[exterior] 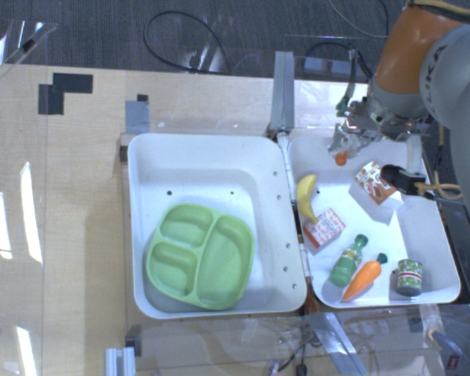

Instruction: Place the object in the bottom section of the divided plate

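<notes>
A light green divided plate (201,254) lies in the left bin (189,153), toward its front, with three sections and nothing in them. My gripper (345,142) hangs over the back left corner of the right bin (428,227), pointing down. Directly under its tip is a small orange thing (341,160); whether it is held or lies on the bin floor I cannot tell. The plate is far to the left of the gripper, across the wall between the bins.
The right bin holds a banana (305,194), a red and white box (323,229), a green bottle (348,261), a carrot (362,279), a green jar (408,276) and a red and white carton (373,182).
</notes>
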